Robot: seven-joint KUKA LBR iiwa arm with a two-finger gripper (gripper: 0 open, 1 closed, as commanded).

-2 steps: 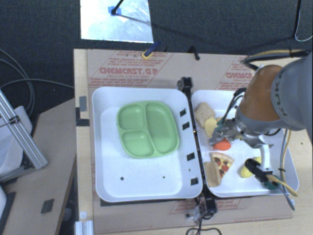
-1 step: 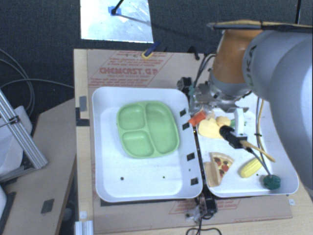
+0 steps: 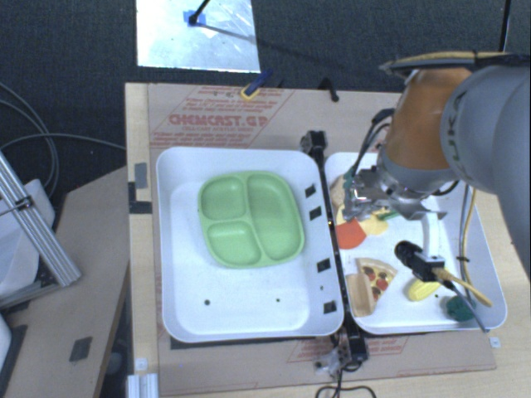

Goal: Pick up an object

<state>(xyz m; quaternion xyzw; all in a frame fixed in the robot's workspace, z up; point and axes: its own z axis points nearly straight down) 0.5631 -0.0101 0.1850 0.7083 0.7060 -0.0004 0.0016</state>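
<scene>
My gripper [image 3: 359, 199] hangs low over the far left part of the right bin [image 3: 489, 282], under the orange-banded wrist. Directly below and in front of it lies a red-orange toy piece [image 3: 351, 235], with a pale yellow piece [image 3: 377, 225] beside it. A toy pizza slice [image 3: 375, 277] lies nearer the front of the bin. To its right sit a small yellow piece [image 3: 421, 289] and a dark green piece [image 3: 458, 308]. I see nothing held. The arm hides the far part of this bin.
The left bin [image 3: 187, 305] holds a light green divided plate [image 3: 250, 219]. A black divider with clips [image 3: 325, 222] runs between the two bins. A tan piece [image 3: 338, 191] lies against the right bin's left wall, next to the gripper.
</scene>
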